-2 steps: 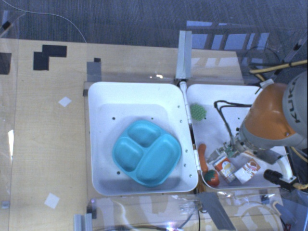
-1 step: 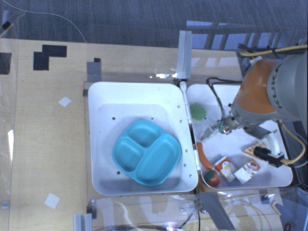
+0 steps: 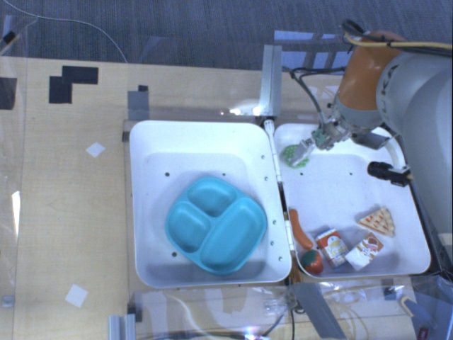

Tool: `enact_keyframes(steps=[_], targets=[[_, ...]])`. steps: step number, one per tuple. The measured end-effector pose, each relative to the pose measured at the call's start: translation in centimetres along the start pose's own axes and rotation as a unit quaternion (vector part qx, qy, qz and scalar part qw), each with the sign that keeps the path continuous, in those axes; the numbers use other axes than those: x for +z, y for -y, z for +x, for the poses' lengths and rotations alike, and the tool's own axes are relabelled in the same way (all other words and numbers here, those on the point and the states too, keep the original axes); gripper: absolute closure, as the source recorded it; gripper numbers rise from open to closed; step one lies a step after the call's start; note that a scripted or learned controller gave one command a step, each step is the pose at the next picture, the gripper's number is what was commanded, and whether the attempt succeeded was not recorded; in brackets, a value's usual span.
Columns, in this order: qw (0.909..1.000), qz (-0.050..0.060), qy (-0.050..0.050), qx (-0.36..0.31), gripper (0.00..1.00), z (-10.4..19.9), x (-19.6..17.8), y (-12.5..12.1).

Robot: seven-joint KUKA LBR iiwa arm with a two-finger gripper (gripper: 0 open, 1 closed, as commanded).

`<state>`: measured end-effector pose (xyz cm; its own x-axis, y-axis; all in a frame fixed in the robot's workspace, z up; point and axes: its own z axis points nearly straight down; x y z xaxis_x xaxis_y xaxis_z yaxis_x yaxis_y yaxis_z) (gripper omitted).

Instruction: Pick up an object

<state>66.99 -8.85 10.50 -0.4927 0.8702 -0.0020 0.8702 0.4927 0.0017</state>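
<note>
Reaching in from the right, with the gripper (image 3: pixel 309 147) low over the far left corner of the right bin (image 3: pixel 396 264) and right at a small green object (image 3: pixel 294 155) — touching or just beside, cannot tell which. Cannot tell whether the jaws stand apart or together either. Judged from this: approach made, grasp not confirmed, lift left to do.

Holding, in the left bin (image 3: pixel 148 211): a blue divided plate (image 3: pixel 216 224), near the middle. In the right bin, along the near edge — an orange carrot-like piece (image 3: pixel 299 229), a red tomato-like piece (image 3: pixel 311 261), two small cartons (image 3: pixel 333 247), a waffle wedge (image 3: pixel 377 222). Light wooden worktop (image 3: pixel 64 211) beneath both bins.
</note>
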Motion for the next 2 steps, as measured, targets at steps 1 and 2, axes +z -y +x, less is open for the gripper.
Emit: enact_keyframes(steps=[1,2], targets=[[0.9879,0.009,-0.003,-0.155,0.00,-1.0,1.3,1.0],[0.9930,-0.002,0.001,-0.118,0.00,4.2,-1.0,6.8]])
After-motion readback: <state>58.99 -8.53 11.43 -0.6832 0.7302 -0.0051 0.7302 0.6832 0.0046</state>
